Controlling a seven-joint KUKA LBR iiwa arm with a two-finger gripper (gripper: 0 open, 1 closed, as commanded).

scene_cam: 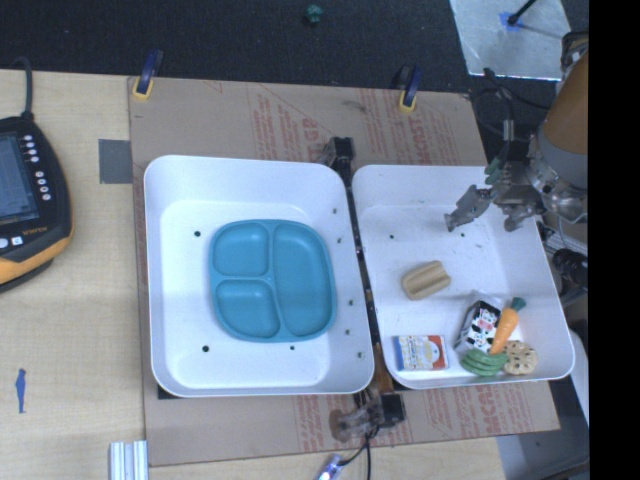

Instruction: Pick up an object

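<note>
You have the bench (80, 298) laid with a brown cardboard sheet (270, 118), clipped at its far edge, and two white bins side by side on it. Left bin (170, 198): one blue divided plate (271, 279) lying flat near the bin's centre. Right bin (385, 193): a tan bread-like piece (425, 280) sits alone near the centre; a small flat white card with a red patch (420, 352) lies along the near edge, toward the left corner; packed into the near right corner, touching one another, are a black-and-white cow-patterned piece (481, 324), an orange carrot (506, 328) slanted over it, a green item (483, 364) and a tan cookie-like piece (519, 358). The arm (566, 118) comes in over the right bin's far right corner. Its gripper (490, 213) hangs there with fingers spread apart, nothing between them, though you probably can't judge its height off the bin floor from here. A handheld control pendant (25, 203) rests at the bench's left edge.
</note>
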